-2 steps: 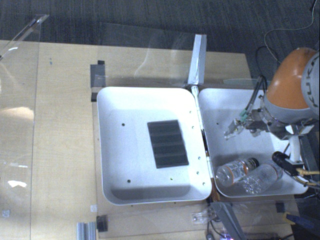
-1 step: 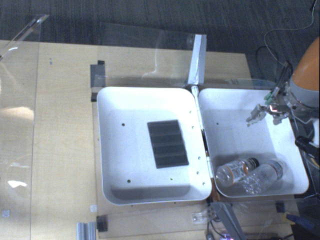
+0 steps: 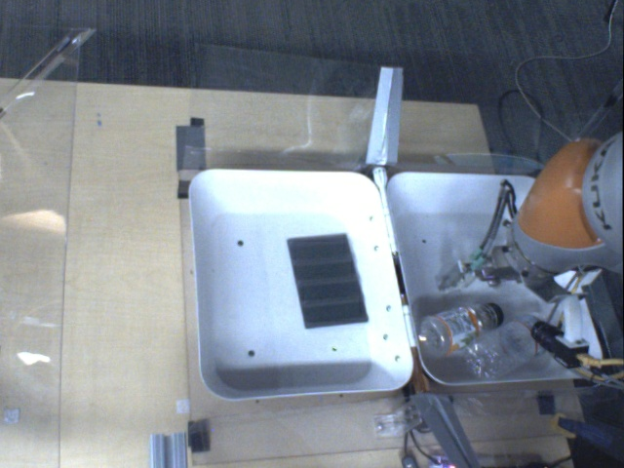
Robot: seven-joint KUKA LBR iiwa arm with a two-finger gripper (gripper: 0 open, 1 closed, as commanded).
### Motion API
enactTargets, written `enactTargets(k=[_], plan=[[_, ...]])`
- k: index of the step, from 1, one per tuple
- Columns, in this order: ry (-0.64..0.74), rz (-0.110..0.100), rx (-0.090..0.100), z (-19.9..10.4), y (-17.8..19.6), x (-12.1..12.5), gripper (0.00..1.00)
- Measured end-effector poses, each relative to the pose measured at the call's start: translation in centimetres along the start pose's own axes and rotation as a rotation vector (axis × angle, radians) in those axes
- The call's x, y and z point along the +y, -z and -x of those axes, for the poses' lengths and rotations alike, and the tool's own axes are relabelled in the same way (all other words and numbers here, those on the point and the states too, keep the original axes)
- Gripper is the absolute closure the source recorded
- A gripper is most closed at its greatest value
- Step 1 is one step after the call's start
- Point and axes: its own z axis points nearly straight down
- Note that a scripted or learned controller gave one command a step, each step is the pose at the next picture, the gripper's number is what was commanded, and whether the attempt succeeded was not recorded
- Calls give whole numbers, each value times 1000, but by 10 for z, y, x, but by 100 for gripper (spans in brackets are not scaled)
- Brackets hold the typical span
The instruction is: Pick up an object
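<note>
A clear plastic bottle [image 3: 468,327] is seen lying on its side near the front of the right bin [image 3: 429,213]. The claw [image 3: 475,266] is poised just above and behind it, apart from it. Whether the claw is apart or together cannot be told. A dark ridged block [image 3: 327,280] is placed in the left bin [image 3: 234,213].

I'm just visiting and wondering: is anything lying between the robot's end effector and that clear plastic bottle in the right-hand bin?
Nothing visible does. The end effector sits in the right bin, just above the clear plastic bottle in the picture, with only bare white bin floor between them.
</note>
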Motion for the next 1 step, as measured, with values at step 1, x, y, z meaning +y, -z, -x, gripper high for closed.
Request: enactTargets(k=[1], plan=[[152, 6, -4, -6, 2, -44, 0]])
